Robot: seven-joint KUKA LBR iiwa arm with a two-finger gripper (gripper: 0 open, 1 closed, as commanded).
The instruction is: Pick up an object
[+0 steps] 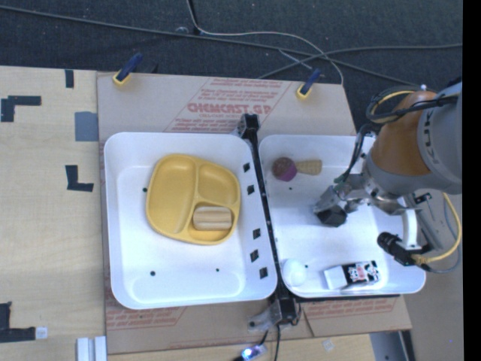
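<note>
From my console I see the arm reaching in from the right, its grey shell and orange band over the right bin. The claw is low over the bin's smooth white floor, near the middle; I cannot tell how it is set, because its dark tip is a blur from this angle.

In the right bin, up near the far wall, lies a toy ice cream: a round purple scoop joined to a tan cone, lying on its side. At the near wall sits a small white ball, glossy and round, and beside it a flat rectangular packet in white with a black patch.

The left bin carries a yellow plastic plate, rounded and split into compartments. In its near right compartment rests a tan oblong bread roll.

Both bins sit on a brown cardboard sheet on the bench, pinned at the far edge by two yellow-and-blue clamps.
</note>
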